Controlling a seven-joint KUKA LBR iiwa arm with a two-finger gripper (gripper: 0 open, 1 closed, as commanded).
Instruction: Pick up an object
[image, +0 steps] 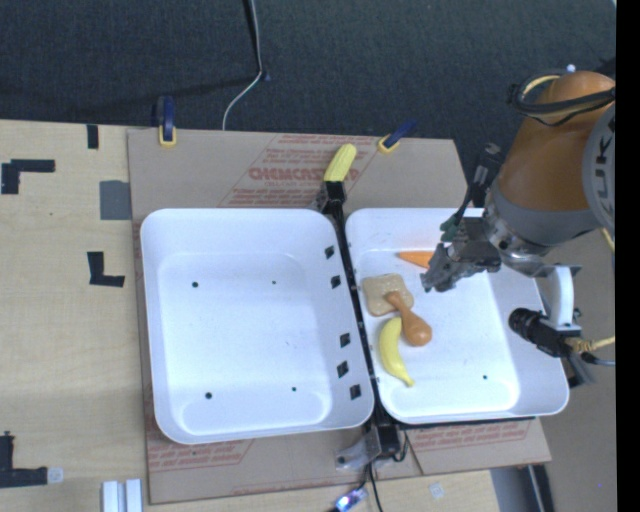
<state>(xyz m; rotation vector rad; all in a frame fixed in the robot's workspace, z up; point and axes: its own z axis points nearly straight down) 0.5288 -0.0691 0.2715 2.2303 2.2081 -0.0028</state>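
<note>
Arm over right bin, hand low near the carrot piece.

Surface carries cardboard with two white bins; left bin, right bin. Arm reaches in from the right, wrist angled down-left. Hand hovers over the right bin's upper middle; grip state: cannot tell. Banana, brown pear-shaped object, tan slice cluster by the divider; orange carrot piece just beside the hand.

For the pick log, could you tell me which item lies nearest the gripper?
The orange carrot piece, just left of the gripper; the others lie lower.
</note>
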